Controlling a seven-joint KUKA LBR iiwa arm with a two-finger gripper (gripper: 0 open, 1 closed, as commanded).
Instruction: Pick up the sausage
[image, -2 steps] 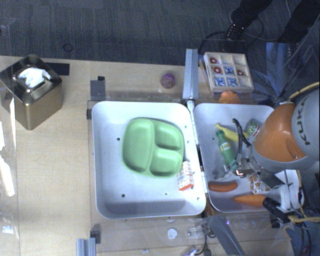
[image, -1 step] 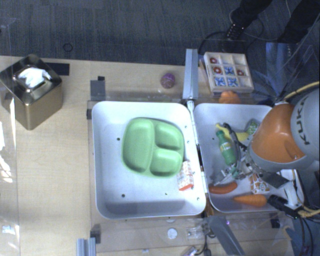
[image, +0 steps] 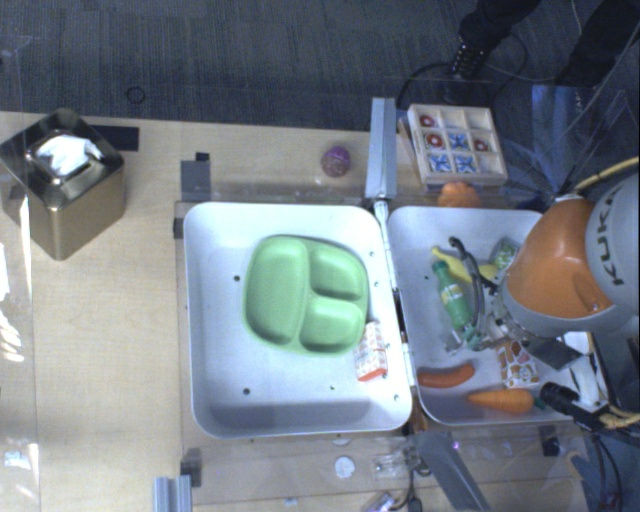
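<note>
Your sausage (image: 445, 376) lies at the right bin's (image: 405, 300) six o'clock – light, smooth, probably slippery. Pinch it mid-length; whether the gripper (image: 478, 335) is open, I cannot tell

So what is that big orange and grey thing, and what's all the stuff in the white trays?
That is a robot arm, and a program moves it. The camera sits above the bench and looks down at a slant, and the arm reaches in from the right. Its job is to pick up the sausage, the reddish one lying near the front of the right tray. An orange carrot lies by it, and a green bottle further back. The left tray holds a green divided plate and a small packet. The pincer hangs over the right tray, above the sausage. I cannot tell if it holds anything.
</note>
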